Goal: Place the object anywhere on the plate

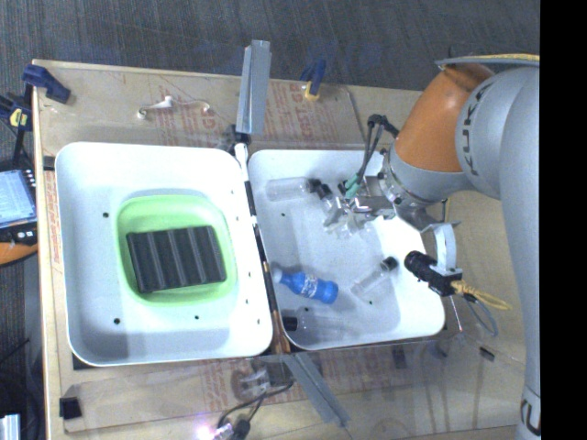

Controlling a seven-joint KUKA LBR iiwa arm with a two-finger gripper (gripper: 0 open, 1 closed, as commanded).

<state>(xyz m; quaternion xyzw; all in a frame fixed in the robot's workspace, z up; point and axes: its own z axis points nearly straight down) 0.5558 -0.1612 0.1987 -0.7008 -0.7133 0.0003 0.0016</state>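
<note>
Bench (138, 99) holds two white bins side by side. The arm (477, 126) comes in from the right, over the right bin (417, 314). The left bin (83, 246) holds one green plate (174, 211), and one dark ribbed block (174, 257) lies on the plate. The right bin holds one blue bottle (307, 285), low and near the left wall. The bottle lies on its side, its long axis running left to right and tilted a little down to the right; which end is the cap I cannot tell. Some clear small bottles lie near it, too faint to count. The gripper (353, 204) hangs over the far middle of the right bin, well apart from the bottle. I cannot tell if it grips or lets go.
</note>
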